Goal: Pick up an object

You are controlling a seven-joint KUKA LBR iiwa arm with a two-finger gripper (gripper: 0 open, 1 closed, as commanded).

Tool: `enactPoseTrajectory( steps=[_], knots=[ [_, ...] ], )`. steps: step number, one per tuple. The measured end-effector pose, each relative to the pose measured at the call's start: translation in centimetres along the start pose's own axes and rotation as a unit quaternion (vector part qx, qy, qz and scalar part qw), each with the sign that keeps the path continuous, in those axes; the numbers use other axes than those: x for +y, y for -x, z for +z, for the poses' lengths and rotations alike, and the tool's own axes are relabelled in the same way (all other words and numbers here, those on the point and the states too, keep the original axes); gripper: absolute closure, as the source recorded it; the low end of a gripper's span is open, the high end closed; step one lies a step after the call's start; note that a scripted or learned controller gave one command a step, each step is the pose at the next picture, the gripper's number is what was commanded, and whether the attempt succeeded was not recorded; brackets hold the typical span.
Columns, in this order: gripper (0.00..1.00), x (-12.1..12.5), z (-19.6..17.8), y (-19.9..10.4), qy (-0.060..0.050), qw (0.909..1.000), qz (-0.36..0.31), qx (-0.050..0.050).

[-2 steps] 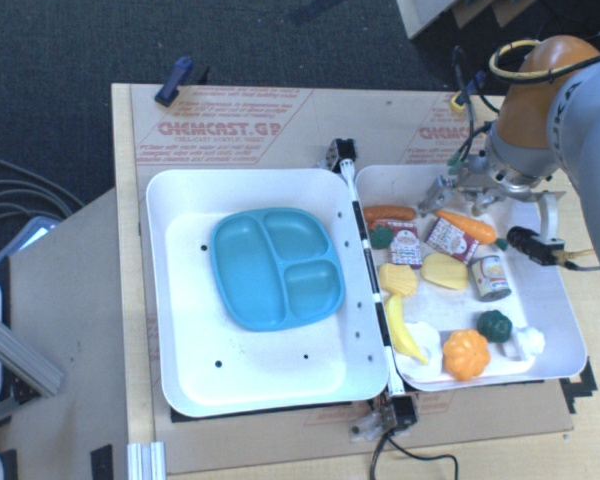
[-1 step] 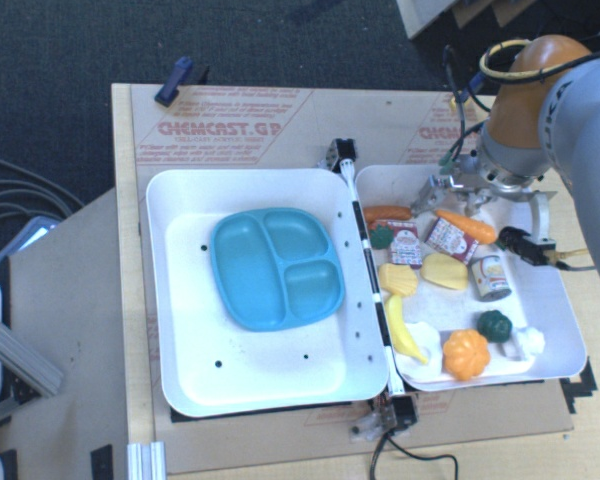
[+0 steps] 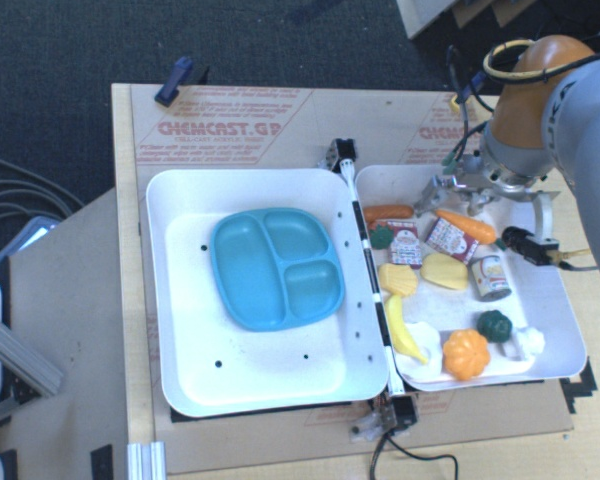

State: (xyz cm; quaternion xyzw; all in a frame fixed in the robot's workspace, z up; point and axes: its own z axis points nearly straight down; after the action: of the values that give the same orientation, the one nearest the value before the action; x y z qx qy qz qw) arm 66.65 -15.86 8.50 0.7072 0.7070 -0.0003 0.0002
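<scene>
Left bin (image 3: 170, 298): holds blue divided tray (image 3: 278, 266).
Right bin (image 3: 555, 313): toys clustered.
Carrot (image 3: 467, 226): lies just below-left of jaws (image 3: 467, 190), long axis slanting down to right.
Jaws: opening cannot be told; nothing seen held.

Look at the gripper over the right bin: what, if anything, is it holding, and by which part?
It cannot be told. The gripper sits above the carrot in the right bin; no toy shows between its tips.
</scene>
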Motion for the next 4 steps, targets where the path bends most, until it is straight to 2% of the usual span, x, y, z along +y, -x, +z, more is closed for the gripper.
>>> enactPoseTrajectory(
  steps=[1,3,4],
  knots=[
    [0.0,0.0,0.0,-1.3,-0.001,1.0,-0.001,0.001],
    [0.0,0.0,0.0,0.3,0.001,1.0,0.0,0.0],
    [0.0,0.0,0.0,-1.0,0.0,1.0,-0.001,0.0]
  ],
)
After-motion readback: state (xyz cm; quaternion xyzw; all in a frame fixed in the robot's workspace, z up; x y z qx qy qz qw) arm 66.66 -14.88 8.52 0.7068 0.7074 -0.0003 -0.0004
